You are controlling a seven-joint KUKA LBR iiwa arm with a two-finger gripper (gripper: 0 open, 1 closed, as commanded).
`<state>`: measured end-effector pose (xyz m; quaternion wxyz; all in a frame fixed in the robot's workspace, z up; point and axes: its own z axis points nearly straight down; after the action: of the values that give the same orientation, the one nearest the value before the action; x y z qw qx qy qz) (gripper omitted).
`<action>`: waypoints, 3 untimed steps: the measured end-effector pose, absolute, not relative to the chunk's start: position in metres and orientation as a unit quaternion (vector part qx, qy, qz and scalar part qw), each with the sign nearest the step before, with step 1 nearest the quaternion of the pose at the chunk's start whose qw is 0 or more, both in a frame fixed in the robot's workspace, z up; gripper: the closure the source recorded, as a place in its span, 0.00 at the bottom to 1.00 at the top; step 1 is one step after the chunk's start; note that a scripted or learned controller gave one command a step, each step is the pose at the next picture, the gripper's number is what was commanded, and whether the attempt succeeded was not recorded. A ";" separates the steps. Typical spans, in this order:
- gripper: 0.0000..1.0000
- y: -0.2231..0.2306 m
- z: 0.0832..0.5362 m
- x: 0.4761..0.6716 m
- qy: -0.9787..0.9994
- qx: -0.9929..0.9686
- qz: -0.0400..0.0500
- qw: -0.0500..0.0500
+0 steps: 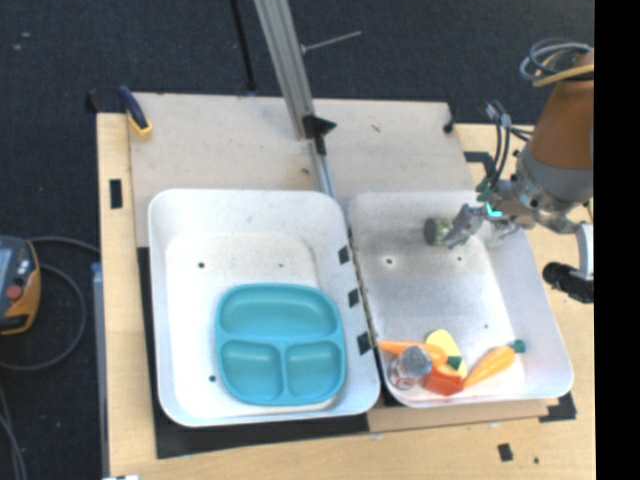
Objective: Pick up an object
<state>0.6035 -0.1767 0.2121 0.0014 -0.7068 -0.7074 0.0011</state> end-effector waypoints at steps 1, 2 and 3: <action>0.00 -0.177 0.214 0.605 -0.708 -0.706 0.000 -0.001; 0.00 -0.182 0.152 0.603 -0.707 -0.707 0.002 0.001; 0.00 -0.184 0.100 0.603 -0.706 -0.708 0.001 0.000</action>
<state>0.6026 -0.1839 0.1000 -0.0003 -0.7078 -0.7064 0.0014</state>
